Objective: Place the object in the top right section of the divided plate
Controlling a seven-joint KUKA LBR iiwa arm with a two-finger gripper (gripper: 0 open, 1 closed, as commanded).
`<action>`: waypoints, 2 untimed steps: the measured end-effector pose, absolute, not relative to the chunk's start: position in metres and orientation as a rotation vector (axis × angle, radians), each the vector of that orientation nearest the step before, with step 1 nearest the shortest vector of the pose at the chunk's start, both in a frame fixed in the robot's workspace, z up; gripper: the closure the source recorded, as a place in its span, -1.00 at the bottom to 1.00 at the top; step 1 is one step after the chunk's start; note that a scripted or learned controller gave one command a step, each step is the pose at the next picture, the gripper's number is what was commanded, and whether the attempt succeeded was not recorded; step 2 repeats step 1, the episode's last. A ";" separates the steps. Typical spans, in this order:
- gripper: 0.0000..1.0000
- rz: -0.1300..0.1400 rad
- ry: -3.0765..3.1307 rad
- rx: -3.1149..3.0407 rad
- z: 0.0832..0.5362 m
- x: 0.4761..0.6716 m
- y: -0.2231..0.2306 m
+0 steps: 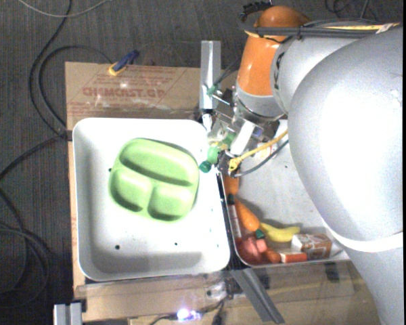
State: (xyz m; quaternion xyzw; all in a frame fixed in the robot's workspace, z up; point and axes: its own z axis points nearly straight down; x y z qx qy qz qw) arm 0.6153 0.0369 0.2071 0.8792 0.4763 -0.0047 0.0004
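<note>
We see the grey arm (345,127) bulking over the right side of the view, its orange band (260,66) just above the wrist, and it hides much of the right bin (284,259). The left bin (95,242) lies open to view on the tabletop, with brown cardboard (128,90) showing at its far edge. In that left bin sits the green divided plate (154,178), one long section across its far side and two smaller ones on its near side; we judge the top right section to be the right end of the far part, close to the bin's right wall. The tool (223,147) hangs above the rim where the two bins meet, and a small green object (208,162) shows at its tip, apparently pinched between the fingers, though the wrist clutter makes that hard to confirm. In the right bin lie an orange carrot-like piece (247,217), a yellow banana (281,232), a red piece (252,248) and a small carton (314,244). From here, we judge the main risk to be a weak hold: a pinch on so small a piece could slip as the arm swings left, dropping it on the bin floor beside the plate. A release made too early would land it short of the plate, and one made too far left or near would put it in the wrong section.
</note>
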 end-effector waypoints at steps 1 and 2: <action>1.00 -0.015 1.426 2.798 0.250 0.588 -0.032; 1.00 -0.015 1.426 2.798 0.250 0.588 -0.032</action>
